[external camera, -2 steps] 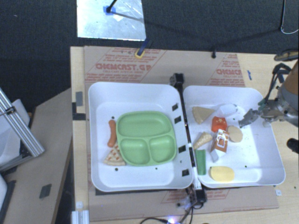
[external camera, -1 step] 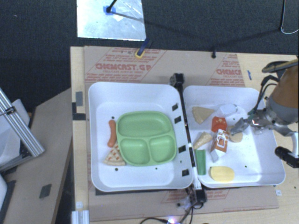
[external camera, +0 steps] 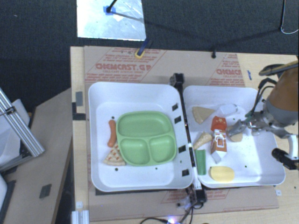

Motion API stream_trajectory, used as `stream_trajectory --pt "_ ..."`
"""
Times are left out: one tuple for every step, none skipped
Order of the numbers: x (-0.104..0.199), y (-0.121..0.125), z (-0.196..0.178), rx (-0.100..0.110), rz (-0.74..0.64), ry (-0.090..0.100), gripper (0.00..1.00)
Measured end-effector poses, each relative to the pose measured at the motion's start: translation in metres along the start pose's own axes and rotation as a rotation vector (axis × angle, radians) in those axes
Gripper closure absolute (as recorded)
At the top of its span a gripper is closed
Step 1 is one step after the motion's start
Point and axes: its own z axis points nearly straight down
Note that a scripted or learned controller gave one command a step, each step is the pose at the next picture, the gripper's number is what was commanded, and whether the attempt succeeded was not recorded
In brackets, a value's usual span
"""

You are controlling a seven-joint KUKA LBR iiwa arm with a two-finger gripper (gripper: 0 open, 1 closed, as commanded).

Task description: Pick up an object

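Note:
My gripper [external camera: 237, 127] reaches in from the right and hangs low over the middle of the right bin [external camera: 261, 171]. Its tip is just right of a red and white carton [external camera: 218, 134], with a small tan piece [external camera: 236, 137] right beneath it. Around them lie a tan wedge [external camera: 202, 114], a beige bread piece [external camera: 202, 140], a green stick [external camera: 200, 161], a yellow oval [external camera: 222, 173] and a pale white object [external camera: 229, 109].
The left bin [external camera: 100, 171] holds a green divided tray [external camera: 145, 138], a red sausage [external camera: 112, 132] and a pizza slice [external camera: 114, 156]. A black hinge strip [external camera: 183, 125] runs between the bins. The arm's body [external camera: 285, 101] covers the right bin's right edge.

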Motion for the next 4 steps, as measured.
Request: stream_trajectory --pt "0.000 0.001 -0.010 -0.002 0.000 0.000 1.00" --pt "0.002 0.001 -0.053 -0.002 -0.003 0.000 1.00" --pt "0.000 0.002 -0.097 -0.003 -0.004 -0.001 1.00" --pt "0.000 0.003 -0.121 -0.001 -0.004 0.000 1.00"
